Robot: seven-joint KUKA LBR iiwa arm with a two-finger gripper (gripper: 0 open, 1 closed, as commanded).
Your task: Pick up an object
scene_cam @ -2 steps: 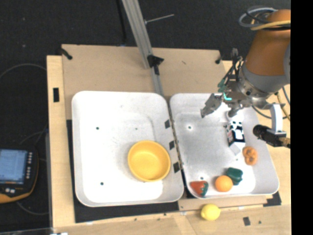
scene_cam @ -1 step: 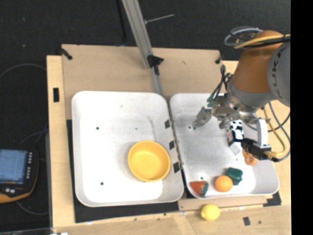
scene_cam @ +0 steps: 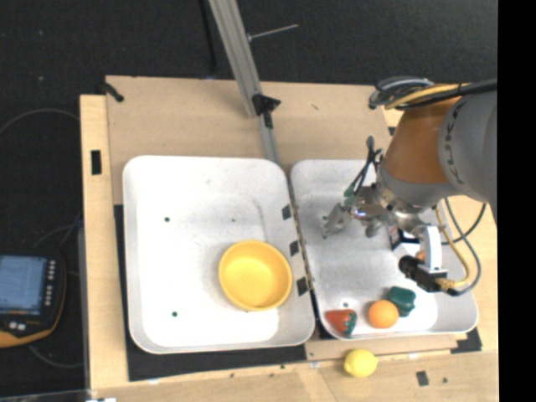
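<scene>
My gripper hovers over the upper middle of the right bin, at the end of the grey arm with the orange band. It stands open, its two fingers spread apart with only bare bin floor between them. At the bin's front edge lie a red strawberry-like piece, an orange ball and a dark green piece, all well below the gripper. A yellow bowl sits upright in the left bin, toward its front right.
A yellow lemon lies on the wooden bench in front of the right bin. A slanted metal rail runs down to the gap between the bins. A handheld pendant lies off the bench at far left.
</scene>
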